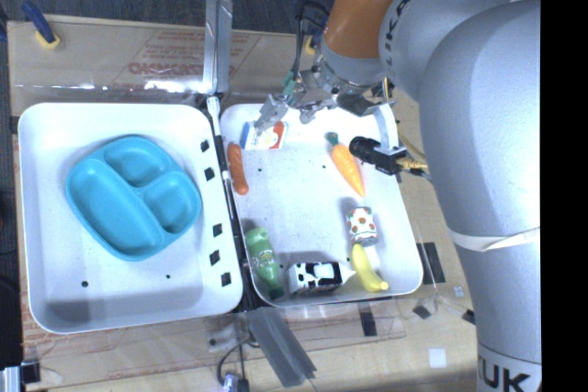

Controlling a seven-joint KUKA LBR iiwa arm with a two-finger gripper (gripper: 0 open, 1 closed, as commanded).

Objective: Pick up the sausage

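Sausage [238,170]: at nine o'clock in the right bin [303,207], against its left wall.
Gripper [273,113]: over the small carton [265,137] at eleven o'clock; jaw state cannot tell.
Risk: closing on the carton instead; wall blocking one finger beside the sausage.

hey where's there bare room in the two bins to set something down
Right bin: its bare middle, between sausage, carrot and the near-edge clutter, green bottle to banana. Left bin: floor around the blue tray. Crowded under the claw, far corner.
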